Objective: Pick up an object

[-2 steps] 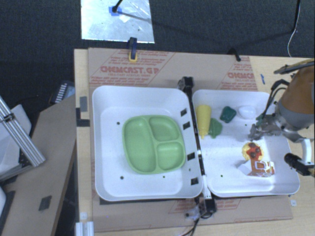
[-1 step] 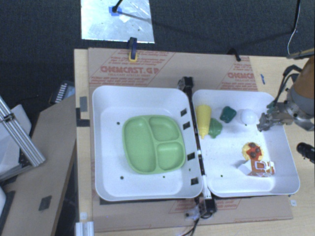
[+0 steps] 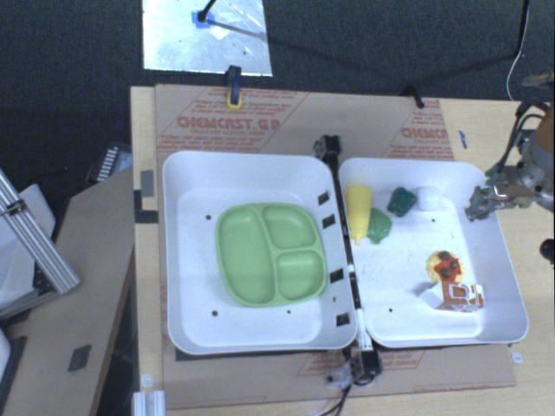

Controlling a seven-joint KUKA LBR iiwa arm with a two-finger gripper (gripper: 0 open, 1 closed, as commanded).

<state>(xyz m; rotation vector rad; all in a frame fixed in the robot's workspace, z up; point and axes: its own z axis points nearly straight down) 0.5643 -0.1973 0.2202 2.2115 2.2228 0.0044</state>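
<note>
The right bin (image 3: 499, 267) holds several small objects. A yellow cone-shaped piece (image 3: 359, 211) lies by its left wall, with a light green lump (image 3: 379, 225) touching it. Further back are a dark green piece (image 3: 401, 200) and a white round piece (image 3: 429, 198). Toward the front right lie a yellow and red toy (image 3: 446, 266) and a white and orange packet (image 3: 460, 295). My gripper (image 3: 486, 202) hangs over the right bin's back right rim, well right of the white piece, and nothing hangs under it.
The left bin (image 3: 186, 232) holds a green divided plate (image 3: 269, 254). A black hinge strip (image 3: 340, 241) runs between the bins. Brown cardboard (image 3: 260, 120) lies under both bins. A silver sheet (image 3: 206, 24) lies on the dark floor behind.
</note>
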